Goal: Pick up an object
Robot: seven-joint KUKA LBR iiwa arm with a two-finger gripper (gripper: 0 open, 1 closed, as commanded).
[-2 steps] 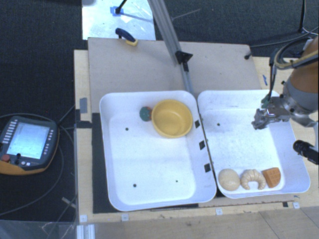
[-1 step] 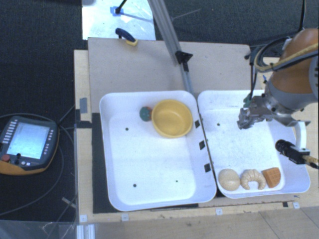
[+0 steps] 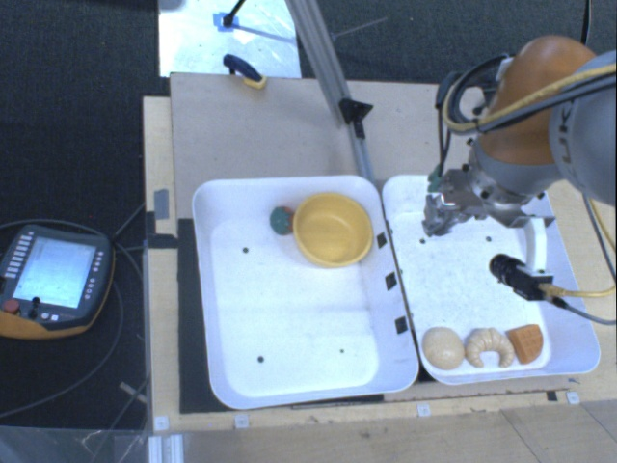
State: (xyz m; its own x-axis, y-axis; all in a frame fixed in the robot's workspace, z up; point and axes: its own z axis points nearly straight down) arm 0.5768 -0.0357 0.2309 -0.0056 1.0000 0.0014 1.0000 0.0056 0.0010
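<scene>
Right bin [image 3: 453, 278]: three food-like items lie in a row along its near edge. From the inner corner outward: a pale beige egg-shaped roll [image 3: 443, 347], a tan croissant [image 3: 490, 346] curved with its tips toward the near rim, and an orange-brown wedge [image 3: 525, 342] like a slice of bread. Roll and croissant look close to touching; the wedge sits just beside the croissant.

Left bin [image 3: 289, 297]: a yellow bowl [image 3: 333, 229] upright near the far right corner, with a small dark green ball [image 3: 281, 221] touching its left side.

The hand [image 3: 436, 218] hangs over the far left corner of the right bin, well apart from the three items. Cannot tell how its grip stands from this angle; nothing visible in it.

No legible writing on any item. A teach pendant [image 3: 53, 278] with a lit screen lies on the floor to the left of the surface [image 3: 251, 133]; screen text too small to read.
</scene>
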